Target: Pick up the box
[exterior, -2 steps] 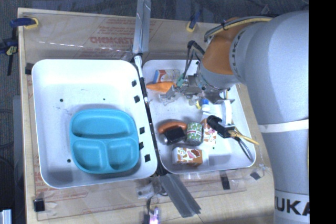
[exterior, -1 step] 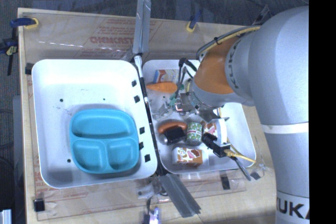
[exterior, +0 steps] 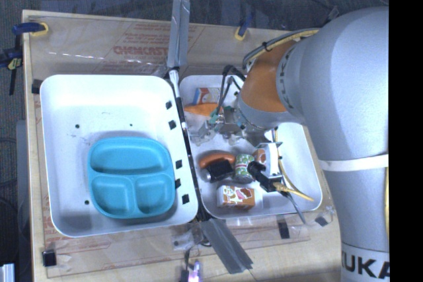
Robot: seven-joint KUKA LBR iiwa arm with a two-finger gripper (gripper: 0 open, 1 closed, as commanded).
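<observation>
The left bin (exterior: 59, 142) holds a blue divided tray (exterior: 130, 176) with three compartments, lying flat toward the bin's near side. A row of dark clips runs down the seam between the two bins.

Just past that seam, the right bin (exterior: 310, 162) is crowded. At its far left corner lies an orange-and-white packet (exterior: 202, 104). Below it, about mid-bin, an orange rounded object (exterior: 216, 158) touches a black item (exterior: 219, 171) on its near side, and just to their right sits a small green-labelled can (exterior: 244, 167).

The box (exterior: 236, 195) lies at the near side of the right bin, close to the near wall and just below the can. It is small and oblong, with a light face printed in red and orange, and it lies flat on a broad face. Its long axis runs roughly left to right across the view, about parallel to the bin's near wall.

The gripper (exterior: 228, 123) hangs over the far middle of the right bin, well apart from the box, under the arm's orange band (exterior: 264, 86). Cables and fittings hide its tips, so whether the pincer is apart or together cannot be told. The grey arm (exterior: 344, 89) fills the right side.
</observation>
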